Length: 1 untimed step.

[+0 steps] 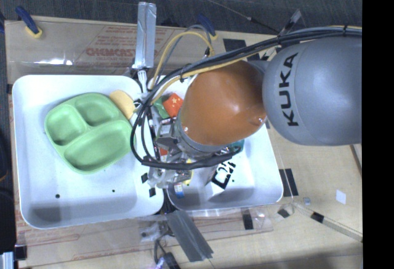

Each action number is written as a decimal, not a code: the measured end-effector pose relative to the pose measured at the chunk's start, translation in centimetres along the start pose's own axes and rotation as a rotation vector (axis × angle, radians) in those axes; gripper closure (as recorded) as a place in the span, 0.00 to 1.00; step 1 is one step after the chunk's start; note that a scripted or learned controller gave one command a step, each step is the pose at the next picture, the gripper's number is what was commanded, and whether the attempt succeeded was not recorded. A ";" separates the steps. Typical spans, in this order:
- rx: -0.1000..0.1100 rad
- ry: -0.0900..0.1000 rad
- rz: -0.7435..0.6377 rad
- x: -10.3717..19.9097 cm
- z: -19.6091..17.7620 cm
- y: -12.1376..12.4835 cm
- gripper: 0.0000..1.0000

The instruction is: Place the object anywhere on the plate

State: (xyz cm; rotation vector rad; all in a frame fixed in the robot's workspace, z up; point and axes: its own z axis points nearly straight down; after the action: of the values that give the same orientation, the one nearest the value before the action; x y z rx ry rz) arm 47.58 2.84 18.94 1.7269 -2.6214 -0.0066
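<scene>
- We see the arm (308,92) reaching in from the right, with its orange band (221,108) hanging over the right bin (265,169).
- The gripper (169,178) sits low at the left edge of the right bin, wrapped in black cables (140,132). We cannot tell its state, nor whether it has hold of anything; the wrist and cables cover it.
- The green plate (89,132) lies in the left bin (31,157). It has three compartments, all bare.
- A yellow object (123,101) rests just beside the plate's upper right rim, touching or nearly touching it, in the left bin.
- An orange object (172,103) shows in the right bin, partly hidden behind the orange band. Other small coloured items lie under the wrist; we cannot identify them.
- We cannot tell which object the task means. We judge that the step in hand is a pick in the right bin, with the transfer not yet done.
- To do this step well, we advise confirming a firm hold before lifting, then lifting straight up until the load clears the wall between the bins.
- We advise carrying the load left over the wall and lowering it over the large compartment, the widest target.
- We advise a low release, so the object does not bounce off the plate or nudge the yellow object.
</scene>
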 end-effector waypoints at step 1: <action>0.009 -0.005 -0.053 -11.5 -5.9 -1.8 1.00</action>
State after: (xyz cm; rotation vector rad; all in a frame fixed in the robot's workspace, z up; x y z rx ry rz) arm 53.79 12.71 24.79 1.8015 -2.5823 0.0007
